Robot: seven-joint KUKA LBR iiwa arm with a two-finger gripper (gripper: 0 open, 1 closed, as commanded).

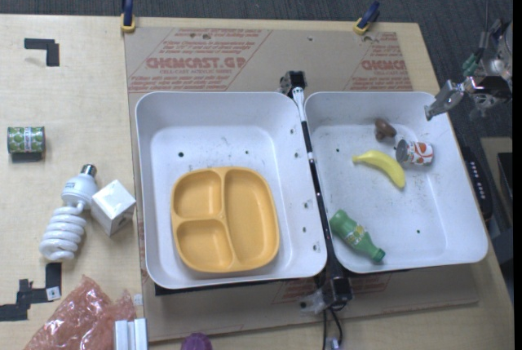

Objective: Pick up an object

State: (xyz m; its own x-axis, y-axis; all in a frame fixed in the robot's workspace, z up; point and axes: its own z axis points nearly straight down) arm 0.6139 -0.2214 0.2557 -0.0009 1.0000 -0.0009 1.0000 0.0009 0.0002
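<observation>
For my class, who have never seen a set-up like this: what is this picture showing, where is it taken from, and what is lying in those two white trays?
One camera fixed above a bench looks down at a slant. Two shallow white bins sit side by side. The left bin holds a yellow divided plate. The right bin holds a banana, a green bottle, a small brown object and a small red and white object. At the right edge, the robot arm's gripper hangs over the right bin's far corner, with nothing visibly held. Beside the bins lie a light bulb, a white cube and a small green can.
</observation>
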